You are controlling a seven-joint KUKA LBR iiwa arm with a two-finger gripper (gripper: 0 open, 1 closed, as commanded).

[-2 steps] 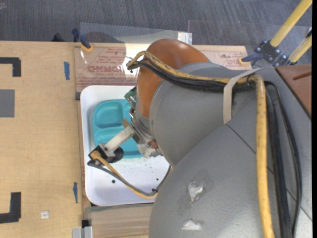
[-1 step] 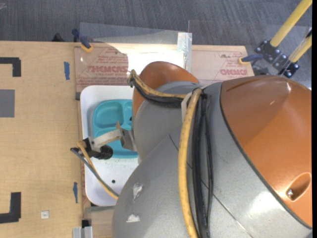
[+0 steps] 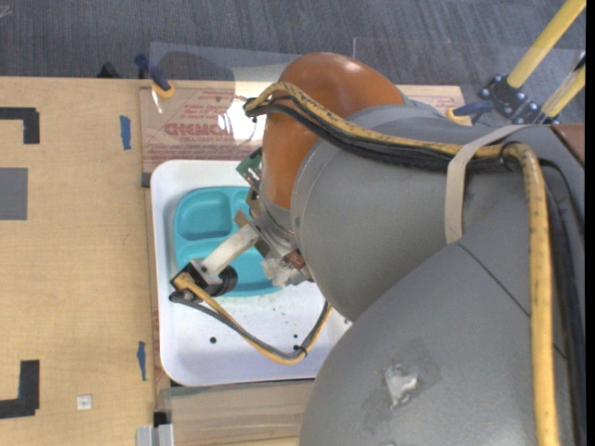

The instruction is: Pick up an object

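Grey carpet (image 3: 279, 7) beyond tan bench (image 3: 74, 249), white bin (image 3: 186, 351) with teal tray (image 3: 200, 216) (end effector (image 3: 277, 254) state unclear)

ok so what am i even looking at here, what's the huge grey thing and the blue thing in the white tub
The huge grey shape is a robot arm, with an orange band near its wrist. It looks so big because the single camera sits above the bench and looks down at a slant, and the arm reaches in close beneath it from the right. On the bench sits a shallow white bin, and inside it lies a blue divided tray. The arm's wrist end is down over that tray. Its job is to pick up an object, but the arm's own bulk hides whether anything is held.
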